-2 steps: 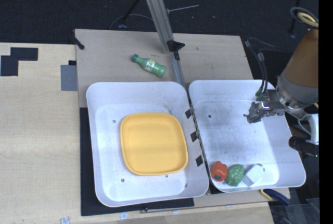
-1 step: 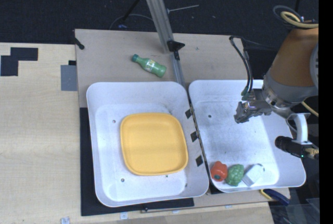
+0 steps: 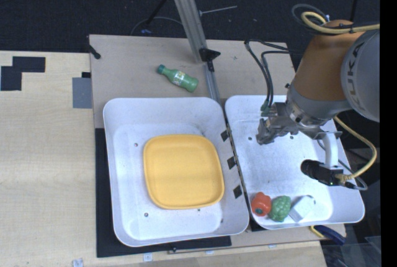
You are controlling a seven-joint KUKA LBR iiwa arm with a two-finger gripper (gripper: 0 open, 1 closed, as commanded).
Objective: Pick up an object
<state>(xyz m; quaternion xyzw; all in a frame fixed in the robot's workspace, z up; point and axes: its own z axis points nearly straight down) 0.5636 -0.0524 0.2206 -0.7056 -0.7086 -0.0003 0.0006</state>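
A wooden bench (image 3: 56, 154) carries two white bins. The gripper (image 3: 268, 133) hangs over the right bin's (image 3: 353, 207) middle; its opening cannot be told. A red pepper (image 3: 261, 203), a green toy (image 3: 280, 208) and a white block (image 3: 299, 209) lie along that bin's near edge. A yellow plate (image 3: 183, 171) sits in the left bin (image 3: 121, 135).

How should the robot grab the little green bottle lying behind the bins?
Probably around its middle, coming straight down. The bottle lies flat on the bench, cap toward upper left, clear of both bins. Its body is narrow across and long, so the jaws should close across the narrow width, at right angles to its length, where the label wraps it.
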